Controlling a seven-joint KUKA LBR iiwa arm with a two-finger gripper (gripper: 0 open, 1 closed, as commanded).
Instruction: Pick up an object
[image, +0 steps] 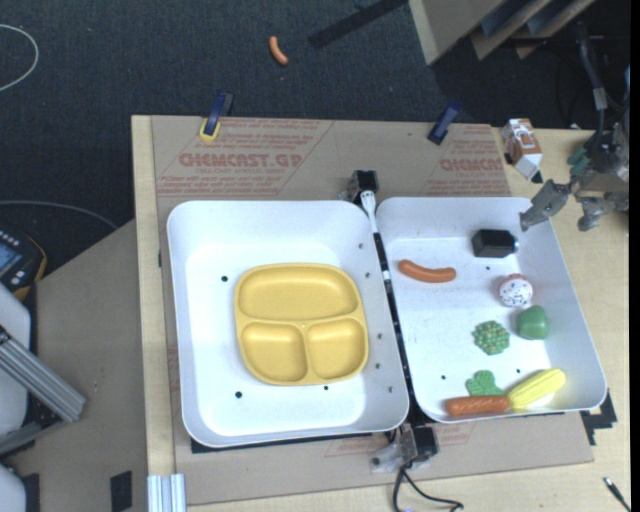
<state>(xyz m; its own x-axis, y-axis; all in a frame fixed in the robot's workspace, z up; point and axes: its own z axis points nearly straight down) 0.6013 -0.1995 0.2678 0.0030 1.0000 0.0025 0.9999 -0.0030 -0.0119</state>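
My gripper (563, 211) hangs over the far right corner of the right bin (440, 330), its two fingers spread apart with nothing between them. Just left of it and lower lies a black block (494, 242). Further into that bin are an orange sausage (427, 271), a white speckled ball (515, 291), a green pepper (532, 322) and a green broccoli piece (490, 337). Along the near edge sit a green leafy piece (483, 382), a yellow corn cob (537, 388) and a red-orange sausage (477, 406).
The left bin (200, 260) holds a yellow three-part tray (300, 322). A small white and orange box (521, 142) stands on the bench behind the right bin. Blue clamps (216, 116) (443, 124) grip the bench's far edge.
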